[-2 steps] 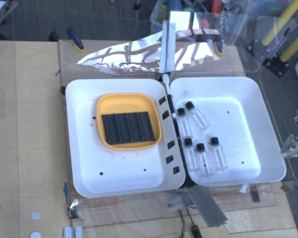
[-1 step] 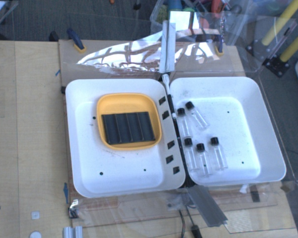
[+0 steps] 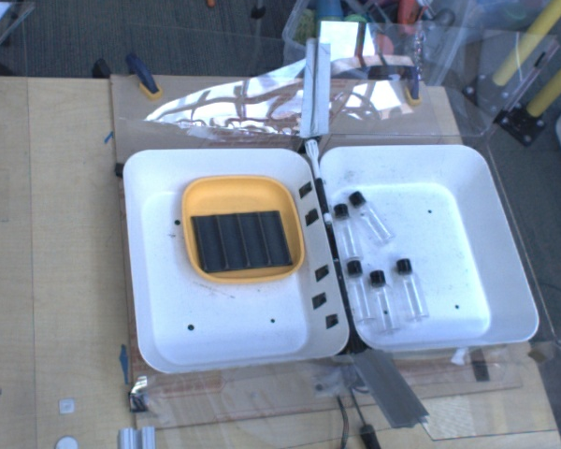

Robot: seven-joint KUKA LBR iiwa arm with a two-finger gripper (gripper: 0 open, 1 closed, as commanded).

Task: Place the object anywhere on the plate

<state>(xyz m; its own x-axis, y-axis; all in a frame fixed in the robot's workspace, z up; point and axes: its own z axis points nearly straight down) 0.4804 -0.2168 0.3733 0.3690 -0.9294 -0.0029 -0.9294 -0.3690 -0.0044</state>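
A yellow plate [image 3: 198, 211] with rounded corners lies in the left white bin [image 3: 154, 288], toward its back half. A black ridged rectangular block [image 3: 241, 241] rests flat on the plate and covers most of its floor. In the right white bin [image 3: 472, 251] lie several small clear vials with black caps. Two of them [image 3: 365, 213] sit near the bin's back left, and three more [image 3: 381, 293] lie side by side near its front left.
Small black tabs [image 3: 318, 246] run along the ridge where the two bins meet. Crinkled foil [image 3: 262, 106] and an upright post [image 3: 310, 87] stand behind the bins. A clear box of coloured toys [image 3: 383, 7] sits at the back right. Bare wooden bench [image 3: 47, 251] extends to the left.
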